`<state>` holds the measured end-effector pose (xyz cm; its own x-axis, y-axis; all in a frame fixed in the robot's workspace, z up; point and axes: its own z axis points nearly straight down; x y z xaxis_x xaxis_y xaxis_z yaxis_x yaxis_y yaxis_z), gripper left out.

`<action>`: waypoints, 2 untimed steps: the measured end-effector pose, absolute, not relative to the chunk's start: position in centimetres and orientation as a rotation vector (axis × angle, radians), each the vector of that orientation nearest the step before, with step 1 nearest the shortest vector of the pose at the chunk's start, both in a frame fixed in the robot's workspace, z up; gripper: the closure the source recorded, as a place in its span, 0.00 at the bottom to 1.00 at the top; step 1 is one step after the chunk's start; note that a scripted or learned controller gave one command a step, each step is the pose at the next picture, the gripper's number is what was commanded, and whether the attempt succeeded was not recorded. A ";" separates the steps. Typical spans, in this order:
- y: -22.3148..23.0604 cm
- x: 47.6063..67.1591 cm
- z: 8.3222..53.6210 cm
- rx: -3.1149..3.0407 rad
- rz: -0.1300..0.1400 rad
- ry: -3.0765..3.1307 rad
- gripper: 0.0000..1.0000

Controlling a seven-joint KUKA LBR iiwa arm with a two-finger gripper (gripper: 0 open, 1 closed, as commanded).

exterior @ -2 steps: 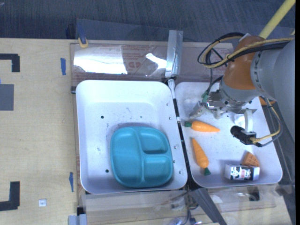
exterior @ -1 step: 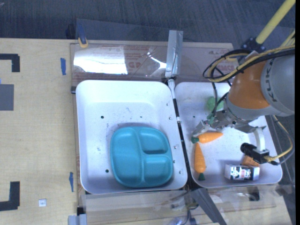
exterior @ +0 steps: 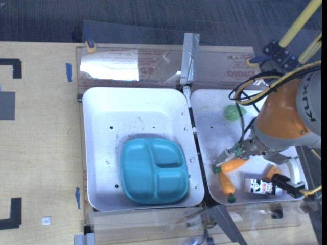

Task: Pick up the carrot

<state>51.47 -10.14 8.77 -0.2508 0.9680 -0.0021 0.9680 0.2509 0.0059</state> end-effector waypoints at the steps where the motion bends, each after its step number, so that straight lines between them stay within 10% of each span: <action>1: -6.5 48.1 18.6 1.678 0.005 2.650 0.00; 2: -9.9 55.1 12.3 1.633 0.004 2.677 0.00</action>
